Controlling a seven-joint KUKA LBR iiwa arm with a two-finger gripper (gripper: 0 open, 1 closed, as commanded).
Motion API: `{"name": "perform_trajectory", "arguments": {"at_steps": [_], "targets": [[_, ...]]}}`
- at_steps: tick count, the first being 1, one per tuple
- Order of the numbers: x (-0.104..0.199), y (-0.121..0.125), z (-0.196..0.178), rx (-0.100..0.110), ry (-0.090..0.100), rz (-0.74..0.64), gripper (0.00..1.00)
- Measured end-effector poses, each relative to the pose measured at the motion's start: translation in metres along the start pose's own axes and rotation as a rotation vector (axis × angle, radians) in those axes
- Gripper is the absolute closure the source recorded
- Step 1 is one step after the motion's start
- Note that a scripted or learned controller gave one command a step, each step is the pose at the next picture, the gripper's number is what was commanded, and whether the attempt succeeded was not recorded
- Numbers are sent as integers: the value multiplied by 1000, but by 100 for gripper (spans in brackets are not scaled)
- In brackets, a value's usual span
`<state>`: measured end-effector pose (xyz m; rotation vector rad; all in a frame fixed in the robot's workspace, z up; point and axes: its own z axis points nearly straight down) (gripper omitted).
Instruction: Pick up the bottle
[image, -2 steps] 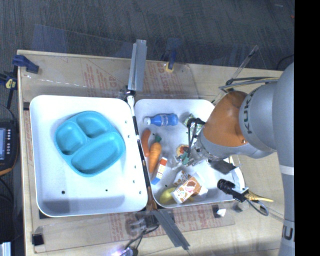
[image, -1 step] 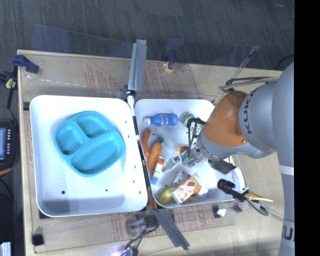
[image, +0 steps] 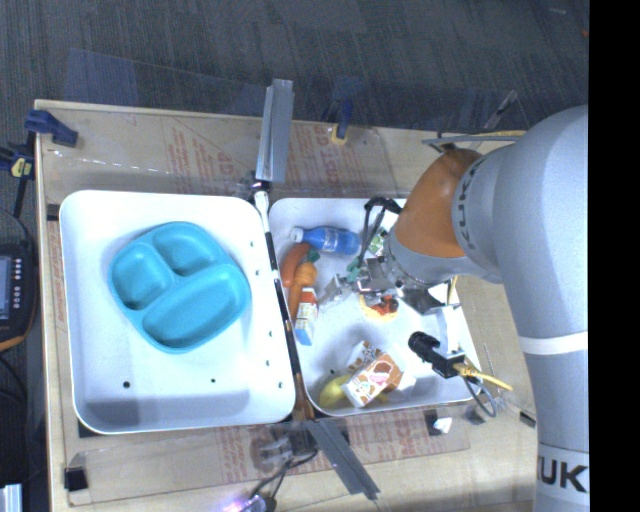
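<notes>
On the table (image: 150, 150), in the right bin (image: 335, 347), a blue bottle (image: 330, 240), probably light, stiff and slick, lies by the far wall, best pinched mid-body; the tool (image: 372, 285), its state impossible to tell, hovers mid-bin.

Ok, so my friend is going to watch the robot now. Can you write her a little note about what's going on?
Gripper: low in the right bin, just beside the bottle. I can't tell whether it holds anything.
Bottle: blue, lying on its side at the far end of the right bin, next to an orange thing. A snack box sits at the near end.
Left bin: holds a blue divided plate.
Done: nothing yet, the bottle is not lifted.
Left: grip the bottle and lift it out.
</notes>
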<state>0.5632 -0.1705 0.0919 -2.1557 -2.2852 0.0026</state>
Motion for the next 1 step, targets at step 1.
{"name": "perform_trajectory", "arguments": {"at_steps": [1], "targets": [[-42,77,-1,-1,1,-202,0]]}}
